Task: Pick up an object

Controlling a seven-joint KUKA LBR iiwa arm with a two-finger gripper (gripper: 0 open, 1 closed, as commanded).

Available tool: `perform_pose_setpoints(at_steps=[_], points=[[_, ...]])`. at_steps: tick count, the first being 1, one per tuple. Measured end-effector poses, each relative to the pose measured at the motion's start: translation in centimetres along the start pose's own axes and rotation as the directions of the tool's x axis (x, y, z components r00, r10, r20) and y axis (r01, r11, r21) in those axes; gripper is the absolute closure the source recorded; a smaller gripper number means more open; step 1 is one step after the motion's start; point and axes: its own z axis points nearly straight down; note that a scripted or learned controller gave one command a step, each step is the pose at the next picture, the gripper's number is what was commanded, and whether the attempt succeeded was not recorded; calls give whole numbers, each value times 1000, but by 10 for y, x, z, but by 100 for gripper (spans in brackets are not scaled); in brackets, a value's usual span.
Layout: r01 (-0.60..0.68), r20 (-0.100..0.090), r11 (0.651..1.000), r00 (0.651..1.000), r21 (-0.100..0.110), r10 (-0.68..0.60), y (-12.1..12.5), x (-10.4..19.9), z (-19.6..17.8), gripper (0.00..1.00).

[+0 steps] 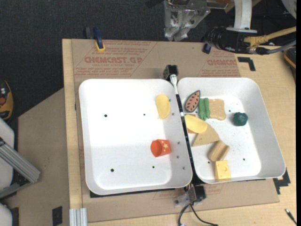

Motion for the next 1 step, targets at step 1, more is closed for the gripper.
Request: perform_pose_setpoints(at_steps=[1], points=[[-10, 3, 1000, 1000, 2, 10, -19, -136, 34, 100]])
